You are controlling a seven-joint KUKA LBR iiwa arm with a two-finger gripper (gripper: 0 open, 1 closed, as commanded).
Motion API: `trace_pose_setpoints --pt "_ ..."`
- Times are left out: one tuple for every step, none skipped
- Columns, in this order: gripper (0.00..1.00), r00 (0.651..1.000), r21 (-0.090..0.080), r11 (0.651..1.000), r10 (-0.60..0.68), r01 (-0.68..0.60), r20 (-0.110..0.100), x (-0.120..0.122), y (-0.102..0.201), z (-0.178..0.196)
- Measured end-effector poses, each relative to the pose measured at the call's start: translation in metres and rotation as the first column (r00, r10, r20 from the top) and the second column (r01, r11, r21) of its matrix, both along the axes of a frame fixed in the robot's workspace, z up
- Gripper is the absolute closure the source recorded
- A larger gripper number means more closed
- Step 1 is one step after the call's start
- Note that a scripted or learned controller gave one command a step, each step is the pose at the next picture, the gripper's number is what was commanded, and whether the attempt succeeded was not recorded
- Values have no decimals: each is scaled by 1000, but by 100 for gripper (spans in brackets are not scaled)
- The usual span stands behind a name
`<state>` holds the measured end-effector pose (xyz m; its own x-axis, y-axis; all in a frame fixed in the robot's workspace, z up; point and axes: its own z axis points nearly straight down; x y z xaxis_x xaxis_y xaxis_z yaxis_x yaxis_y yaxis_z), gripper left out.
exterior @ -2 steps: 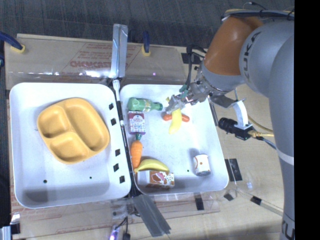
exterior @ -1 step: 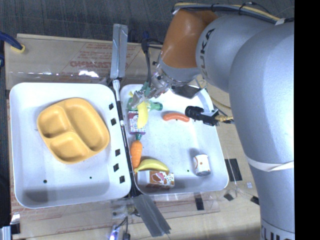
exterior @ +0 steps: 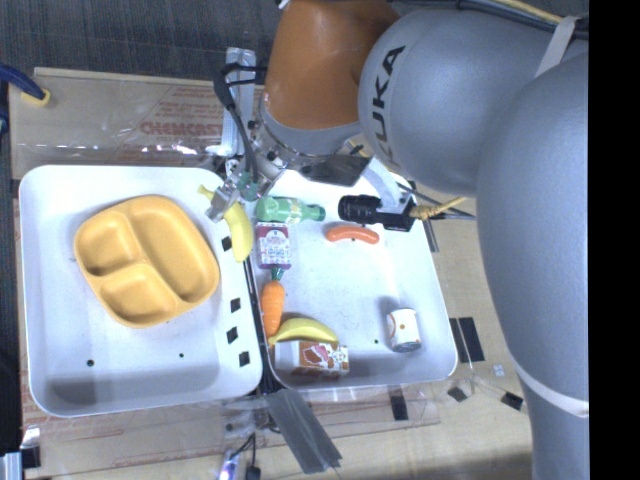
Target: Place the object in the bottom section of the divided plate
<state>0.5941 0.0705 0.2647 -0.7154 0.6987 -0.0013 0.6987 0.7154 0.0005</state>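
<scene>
While closed, claw (exterior: 232,196) on banana (exterior: 238,230)

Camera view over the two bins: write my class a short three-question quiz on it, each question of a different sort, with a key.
1. True or false: the yellow divided plate lies in the left bin.
2. Which item lies nearest the gripper? A. the white can B. the upper banana C. the carrot
3. Fill in: the orange sausage lies in the ____ bin.

Key: 1 true. 2 B. 3 right.
</scene>
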Motion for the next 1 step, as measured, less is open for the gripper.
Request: trace_pose_setpoints --pt "100 963 0 963 269 -269 -3 -1 8 -2"
